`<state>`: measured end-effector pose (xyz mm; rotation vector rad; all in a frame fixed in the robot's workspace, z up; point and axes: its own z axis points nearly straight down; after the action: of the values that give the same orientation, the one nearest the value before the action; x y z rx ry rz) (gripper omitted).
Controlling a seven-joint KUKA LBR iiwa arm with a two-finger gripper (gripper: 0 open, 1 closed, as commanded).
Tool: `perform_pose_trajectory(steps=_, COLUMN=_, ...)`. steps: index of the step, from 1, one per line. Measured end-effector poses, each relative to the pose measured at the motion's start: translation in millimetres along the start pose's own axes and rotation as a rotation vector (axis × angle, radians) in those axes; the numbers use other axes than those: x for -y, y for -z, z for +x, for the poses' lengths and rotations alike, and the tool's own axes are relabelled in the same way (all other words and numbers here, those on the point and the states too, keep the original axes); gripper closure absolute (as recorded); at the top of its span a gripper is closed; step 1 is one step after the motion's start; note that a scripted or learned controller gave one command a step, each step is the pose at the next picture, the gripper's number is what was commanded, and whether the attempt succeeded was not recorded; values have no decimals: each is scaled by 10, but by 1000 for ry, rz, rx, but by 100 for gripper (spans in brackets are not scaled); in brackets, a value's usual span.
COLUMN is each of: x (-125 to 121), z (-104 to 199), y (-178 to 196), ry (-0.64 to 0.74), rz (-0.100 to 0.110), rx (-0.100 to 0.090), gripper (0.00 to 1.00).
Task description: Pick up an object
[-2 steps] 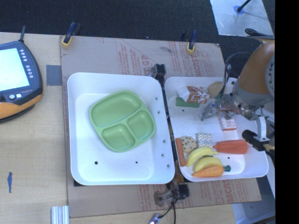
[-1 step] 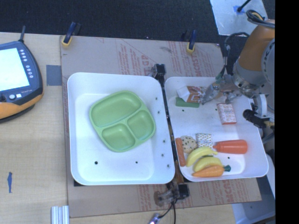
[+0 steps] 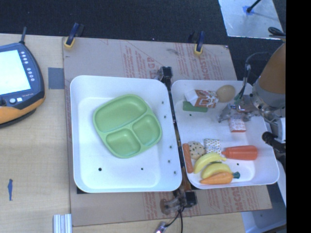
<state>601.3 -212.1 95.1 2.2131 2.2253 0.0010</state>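
My jaws (image 3: pixel 236 113) hover low over the right bin (image 3: pixel 257 178); their state is indeterminate, nothing visibly lifted; pick pending.

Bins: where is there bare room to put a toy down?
Left bin: bare floor all around the green plate, most below it. Right bin: a small patch mid-left; crowded at the bottom around the bananas.

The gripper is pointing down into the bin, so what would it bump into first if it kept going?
Probably the small red-and-white packet just below the gripper, though depth is hard to judge from above.
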Motion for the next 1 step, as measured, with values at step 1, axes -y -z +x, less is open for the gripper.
perform_pose_trajectory(steps=1, x=-4, z=-27, y=114, ry=1, rz=-1, rx=5, gripper=100)
